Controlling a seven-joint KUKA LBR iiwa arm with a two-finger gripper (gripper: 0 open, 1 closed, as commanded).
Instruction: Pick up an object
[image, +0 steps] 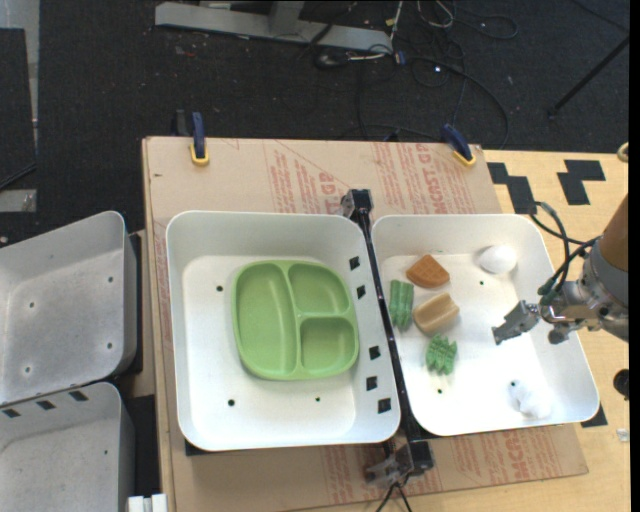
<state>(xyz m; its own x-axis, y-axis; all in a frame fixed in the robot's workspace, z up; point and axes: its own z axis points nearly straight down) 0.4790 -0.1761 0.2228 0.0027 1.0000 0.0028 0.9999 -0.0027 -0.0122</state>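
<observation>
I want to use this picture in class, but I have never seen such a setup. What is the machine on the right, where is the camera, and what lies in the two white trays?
The single camera is fixed above the bench and looks down at a slant. From the right a grey robot arm reaches in; its tool hovers over the right bin with nothing visible between its fingers. That bin holds small toy-like pieces: an orange wedge, a tan block, two green pieces, a white ball and a small white object. The left bin holds a green divided plate. Both bins rest on a cardboard sheet.
</observation>
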